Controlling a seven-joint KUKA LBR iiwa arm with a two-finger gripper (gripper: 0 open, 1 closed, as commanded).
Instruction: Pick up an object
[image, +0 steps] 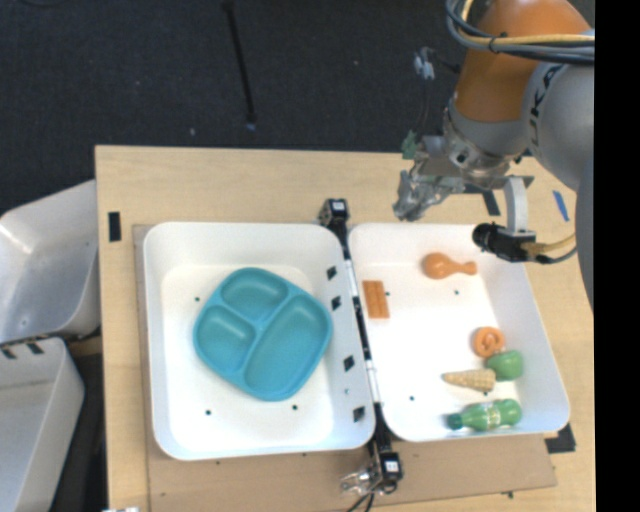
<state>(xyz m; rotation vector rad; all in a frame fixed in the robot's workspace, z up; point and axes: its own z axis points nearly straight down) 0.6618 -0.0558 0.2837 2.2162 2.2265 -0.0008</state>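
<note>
My gripper (412, 203) hangs over the far edge of the right bin (420, 400), well above its floor, with nothing between its fingers. In that bin an orange drumstick-shaped toy (446, 266) lies near the back. A small orange flat block (375, 299) sits by the left wall. At the front right lie an orange spiral piece (487, 342), a green round toy (507, 364), a tan cone (469, 379) and a green bottle (485, 415).
The left bin (170, 420) holds a blue divided plate (262, 332). A black cable fitting (500, 241) hangs from the arm over the right bin's back right corner. Wooden bench (250, 180) shows around both bins.
</note>
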